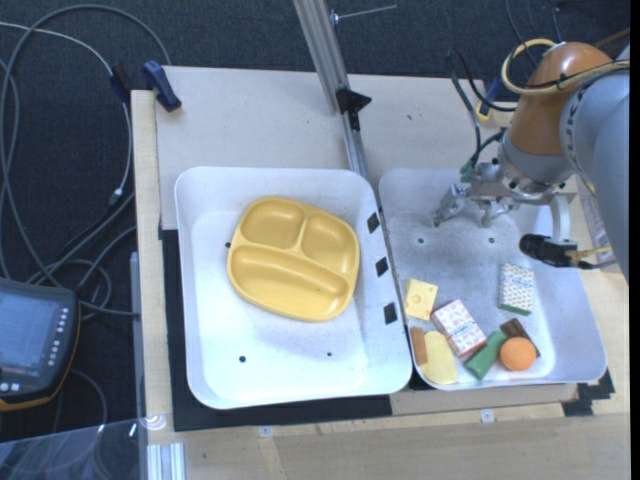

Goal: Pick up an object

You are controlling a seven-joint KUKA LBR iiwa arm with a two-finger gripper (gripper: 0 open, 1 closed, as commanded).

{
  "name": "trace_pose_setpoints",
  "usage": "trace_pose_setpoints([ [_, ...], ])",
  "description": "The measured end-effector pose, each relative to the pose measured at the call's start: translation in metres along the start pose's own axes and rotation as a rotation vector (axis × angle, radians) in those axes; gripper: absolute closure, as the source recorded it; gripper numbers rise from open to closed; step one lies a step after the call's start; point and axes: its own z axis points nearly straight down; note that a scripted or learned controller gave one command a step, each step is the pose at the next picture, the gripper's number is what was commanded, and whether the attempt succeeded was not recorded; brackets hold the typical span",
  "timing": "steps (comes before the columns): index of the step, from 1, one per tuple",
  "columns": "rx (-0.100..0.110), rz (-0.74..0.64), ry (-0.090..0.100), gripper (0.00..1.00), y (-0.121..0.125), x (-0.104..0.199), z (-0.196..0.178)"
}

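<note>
Left of the gripper, the yellow tray looks like smooth, slightly glossy plastic. The white bins look matt plastic. The bench beyond looks like pale bare wood.

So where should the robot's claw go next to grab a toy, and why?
Probably toward the near end of the right bin and down. The gripper hangs over the bare far end with nothing between its fingers, while the toys sit bunched at the near edge. The patterned white packet lies closest and apart from the rest, so it looks the easiest target.
</note>
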Motion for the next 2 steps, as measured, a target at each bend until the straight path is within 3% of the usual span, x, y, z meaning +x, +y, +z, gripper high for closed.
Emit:
trace_pose_setpoints([
  [1, -0.007, -0.001, -0.001, 1.00, 0.002, 0.000, -0.015],
  [2, -0.011, 0.001, -0.002, 1.00, 0.003, -0.001, -0.059],
])
